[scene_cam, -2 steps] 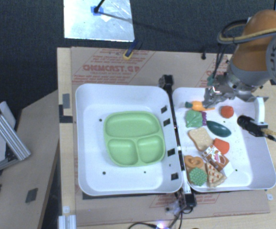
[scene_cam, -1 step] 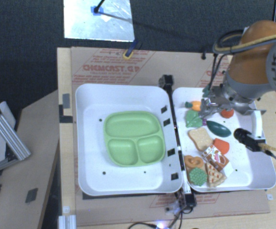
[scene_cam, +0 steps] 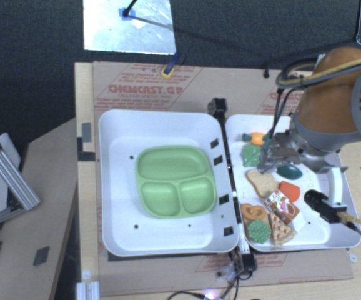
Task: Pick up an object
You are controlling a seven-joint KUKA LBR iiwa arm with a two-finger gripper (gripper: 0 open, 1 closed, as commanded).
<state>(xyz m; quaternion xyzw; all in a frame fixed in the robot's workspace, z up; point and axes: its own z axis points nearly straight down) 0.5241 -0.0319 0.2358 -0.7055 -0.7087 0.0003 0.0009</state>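
The gripper point(scene_cam: 273, 156) hangs low in the right bin point(scene_cam: 338, 227), among toy food point(scene_cam: 269, 210) crowded along that bin's left wall; whether it is parted or closed, I cannot tell. The left bin point(scene_cam: 115, 167) carries a green divided plate point(scene_cam: 173, 181) at its middle, with bare floor along every wall.

One fixed overhead camera, slanted down on both bins point(scene_cam: 115, 167)

I see the divided plate point(scene_cam: 171, 181) lying mid-frame in the left bin point(scene_cam: 115, 230), and the toy foods point(scene_cam: 271, 212) crowded in the right bin point(scene_cam: 350, 212) with the claw point(scene_cam: 274, 157) above them.
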